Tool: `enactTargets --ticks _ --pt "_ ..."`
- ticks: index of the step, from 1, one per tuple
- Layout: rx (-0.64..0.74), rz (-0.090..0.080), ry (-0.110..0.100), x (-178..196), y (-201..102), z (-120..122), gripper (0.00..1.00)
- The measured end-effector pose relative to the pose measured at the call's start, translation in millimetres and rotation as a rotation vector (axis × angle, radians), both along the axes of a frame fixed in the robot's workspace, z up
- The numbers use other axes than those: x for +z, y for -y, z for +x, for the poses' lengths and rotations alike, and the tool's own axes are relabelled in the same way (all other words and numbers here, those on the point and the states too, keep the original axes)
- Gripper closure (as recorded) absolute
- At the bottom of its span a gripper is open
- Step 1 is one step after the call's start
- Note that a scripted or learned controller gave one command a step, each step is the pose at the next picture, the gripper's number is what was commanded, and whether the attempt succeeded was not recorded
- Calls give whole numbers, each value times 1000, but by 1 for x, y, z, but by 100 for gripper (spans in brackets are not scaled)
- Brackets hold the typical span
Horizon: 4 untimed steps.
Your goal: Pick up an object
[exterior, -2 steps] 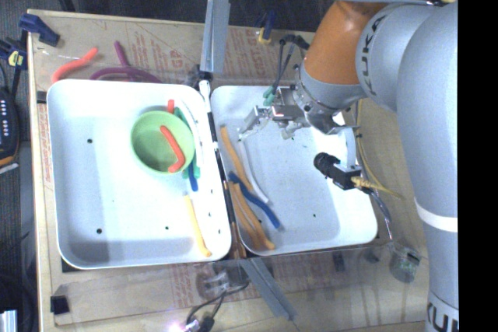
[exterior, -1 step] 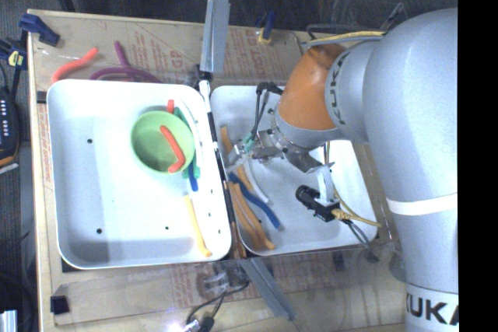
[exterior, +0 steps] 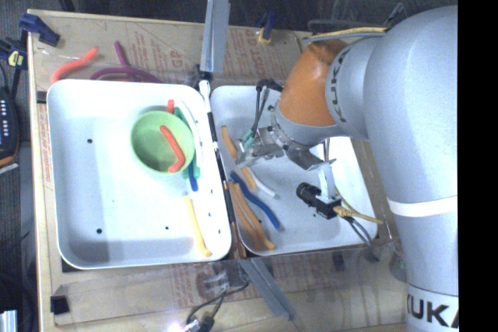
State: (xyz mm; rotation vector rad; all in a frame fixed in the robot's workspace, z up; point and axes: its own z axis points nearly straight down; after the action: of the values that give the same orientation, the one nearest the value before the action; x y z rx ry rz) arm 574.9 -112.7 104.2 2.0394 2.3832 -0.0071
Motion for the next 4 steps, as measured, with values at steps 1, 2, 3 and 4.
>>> enactTargets --ticks 1,2,3,4 --pt "-3 -4 0 0 2 0 0" --pt "4 -5 -3 10 2 -1 100" --pt "3 -5 -2 10 2 0 0" --pt "-6 8 0 -12 29 -50 0"
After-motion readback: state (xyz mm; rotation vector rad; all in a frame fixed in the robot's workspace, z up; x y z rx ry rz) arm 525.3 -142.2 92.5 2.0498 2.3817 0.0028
